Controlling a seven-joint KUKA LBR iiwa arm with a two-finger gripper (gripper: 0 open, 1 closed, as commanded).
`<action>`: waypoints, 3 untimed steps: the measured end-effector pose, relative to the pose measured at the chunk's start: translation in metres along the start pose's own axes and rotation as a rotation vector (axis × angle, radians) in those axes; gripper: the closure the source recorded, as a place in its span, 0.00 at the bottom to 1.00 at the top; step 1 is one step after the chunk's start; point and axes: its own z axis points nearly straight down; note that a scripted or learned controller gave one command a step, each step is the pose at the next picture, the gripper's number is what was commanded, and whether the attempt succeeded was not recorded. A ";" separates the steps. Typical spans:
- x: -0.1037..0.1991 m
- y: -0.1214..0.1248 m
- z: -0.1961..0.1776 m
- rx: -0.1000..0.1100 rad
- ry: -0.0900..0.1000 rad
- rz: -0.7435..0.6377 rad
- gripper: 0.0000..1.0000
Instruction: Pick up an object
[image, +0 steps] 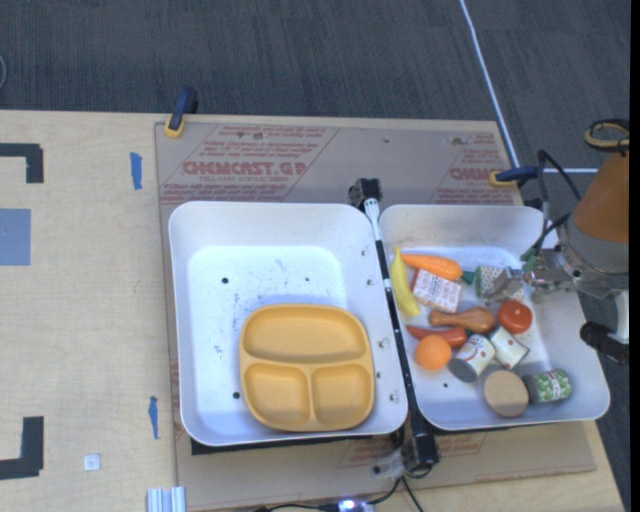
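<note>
The right white bin (590, 395) holds a heap of toy food. In it lie a yellow banana (403, 285), a carrot (432, 266), a white and red packet (437, 290), a brown drumstick (465, 320), a red tomato (515, 317), an orange (433, 352), a small can (474, 358), a white box (508, 348), a tan disc (506, 392) and a green can (550, 384). My gripper (522, 280) reaches in over the bin's right side. It sits low by a greenish packet (492, 278), just above the tomato.
The left white bin (200, 300) holds a yellow divided plate (307, 375). A black divider (385, 290) runs between the bins. Both bins stand on a cardboard sheet (300, 160) on the wooden bench. The grey arm with its orange band (612, 200) overhangs the right bin's edge.
</note>
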 end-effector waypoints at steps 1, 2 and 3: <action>0.052 -0.010 0.010 0.002 -0.007 0.004 0.00; 0.120 -0.020 0.010 0.000 -0.006 0.004 0.00; 0.121 -0.038 0.009 -0.004 -0.010 0.006 0.00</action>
